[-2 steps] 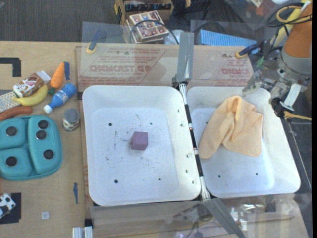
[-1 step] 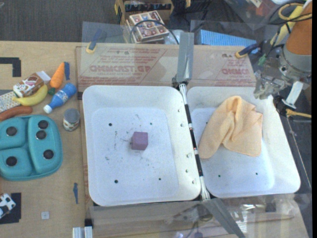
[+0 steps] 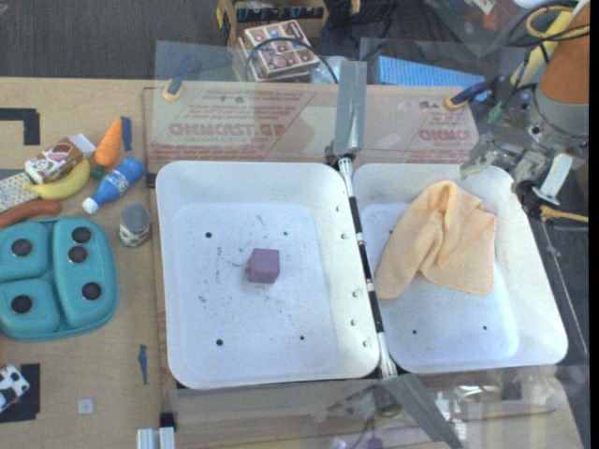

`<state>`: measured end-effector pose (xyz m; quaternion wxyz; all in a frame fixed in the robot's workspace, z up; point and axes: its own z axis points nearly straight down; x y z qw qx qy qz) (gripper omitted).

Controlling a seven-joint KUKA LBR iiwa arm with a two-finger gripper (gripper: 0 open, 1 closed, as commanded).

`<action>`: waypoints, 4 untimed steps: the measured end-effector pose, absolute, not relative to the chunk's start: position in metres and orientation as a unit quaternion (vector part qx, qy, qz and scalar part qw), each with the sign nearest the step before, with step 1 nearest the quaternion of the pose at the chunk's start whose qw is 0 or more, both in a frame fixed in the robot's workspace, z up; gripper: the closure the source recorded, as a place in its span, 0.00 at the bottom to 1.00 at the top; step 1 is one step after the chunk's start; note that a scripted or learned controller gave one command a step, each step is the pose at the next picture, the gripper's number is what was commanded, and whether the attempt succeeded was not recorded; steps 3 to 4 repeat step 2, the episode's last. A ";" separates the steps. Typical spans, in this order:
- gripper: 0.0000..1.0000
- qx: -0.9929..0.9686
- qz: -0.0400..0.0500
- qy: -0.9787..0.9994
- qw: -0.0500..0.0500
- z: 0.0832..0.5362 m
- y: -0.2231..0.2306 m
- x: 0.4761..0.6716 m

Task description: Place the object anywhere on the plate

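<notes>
Two bins: a purple cube [image 3: 263, 266] sits mid-frame, an orange cloth [image 3: 440, 239] right; the gripper [image 3: 510, 162], upper right, hovers clear, grip state I cannot tell.

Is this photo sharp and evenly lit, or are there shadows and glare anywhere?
In the camera view, light is soft and even: the purple block casts only a faint shadow in the left bin, the orange cloth shows gentle fold shading, the clear panels behind carry mild glare, and the arm at the right edge looks slightly blurred.
</notes>
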<state>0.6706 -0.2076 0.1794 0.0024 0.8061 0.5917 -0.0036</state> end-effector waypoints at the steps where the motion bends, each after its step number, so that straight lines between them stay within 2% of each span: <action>1: 1.00 0.806 -0.004 0.592 0.003 0.188 -0.208 0.672; 2: 0.00 0.806 -0.004 0.592 0.003 0.188 -0.208 0.672; 4: 0.00 0.806 -0.004 0.592 0.003 0.188 -0.208 0.672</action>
